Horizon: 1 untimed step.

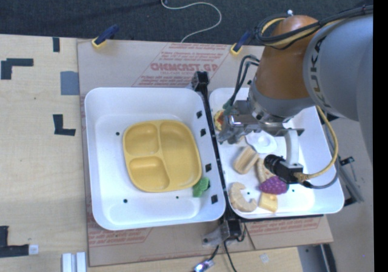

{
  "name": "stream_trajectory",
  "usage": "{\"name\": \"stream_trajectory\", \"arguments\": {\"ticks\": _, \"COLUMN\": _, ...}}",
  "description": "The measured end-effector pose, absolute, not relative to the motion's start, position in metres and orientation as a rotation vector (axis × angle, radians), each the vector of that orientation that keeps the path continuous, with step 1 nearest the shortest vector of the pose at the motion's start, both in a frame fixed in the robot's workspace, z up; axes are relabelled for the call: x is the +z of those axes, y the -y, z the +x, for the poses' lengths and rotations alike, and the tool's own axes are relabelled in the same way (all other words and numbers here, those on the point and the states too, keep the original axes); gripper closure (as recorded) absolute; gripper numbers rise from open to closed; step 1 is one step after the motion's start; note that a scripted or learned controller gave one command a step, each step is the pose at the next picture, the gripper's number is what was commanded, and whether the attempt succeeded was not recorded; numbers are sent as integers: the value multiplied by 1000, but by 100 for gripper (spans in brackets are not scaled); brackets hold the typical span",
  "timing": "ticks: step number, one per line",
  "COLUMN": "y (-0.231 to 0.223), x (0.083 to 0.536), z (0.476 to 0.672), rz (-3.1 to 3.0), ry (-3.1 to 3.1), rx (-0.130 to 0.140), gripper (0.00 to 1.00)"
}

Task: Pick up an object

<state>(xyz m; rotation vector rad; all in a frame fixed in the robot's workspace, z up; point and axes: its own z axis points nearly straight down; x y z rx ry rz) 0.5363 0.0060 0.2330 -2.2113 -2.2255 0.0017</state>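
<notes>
My gripper [230, 131] hangs low over the left part of the right bin [315, 207], close to the wall between the two bins. Just below it lies a tan bread-like piece [245, 160], with a second tan piece [263, 170] beside it. A purple bunch of grapes [274, 186], a bitten tan ring [241, 199] and a yellow wedge [268, 203] lie nearer the front edge. A small orange-yellow thing [219, 120] peeks out by the divider, partly hidden by the gripper. The arm's body covers the back of this bin.
The left bin [100, 162] holds a yellow divided plate [162, 155] and a small green object [201, 187] at its front right corner. A black clamp [200, 80] sits at the top of the divider. A black cable [315, 177] loops across the right bin.
</notes>
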Motion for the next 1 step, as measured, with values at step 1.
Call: {"name": "stream_trajectory", "arguments": {"ticks": 1, "y": -26, "x": 213, "z": 527, "rz": -2217, "ry": 2221, "rx": 6, "gripper": 100}}
